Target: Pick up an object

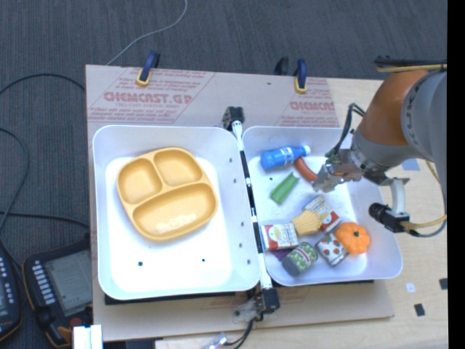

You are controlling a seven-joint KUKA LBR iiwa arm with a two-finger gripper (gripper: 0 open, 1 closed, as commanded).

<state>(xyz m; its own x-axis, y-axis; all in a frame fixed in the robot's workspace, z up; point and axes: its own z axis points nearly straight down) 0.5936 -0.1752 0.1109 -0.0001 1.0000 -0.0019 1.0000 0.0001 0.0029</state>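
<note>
Hovering low with the two-finger gripper point(325, 181) in the right white plastic bin point(385, 264), just beside the red sausage-shaped toy point(306, 169) and blue plastic bottle point(282, 156). Can't tell how far open, nothing visibly gripped. Could easily nudge or slip off that round toy.

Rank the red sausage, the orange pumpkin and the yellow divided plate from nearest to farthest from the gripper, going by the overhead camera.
Measured from the gripper:
1. Red sausage, just to its left in the right bin.
2. Orange pumpkin, below it near the bin's front corner.
3. Yellow divided plate, in the left bin.
</note>
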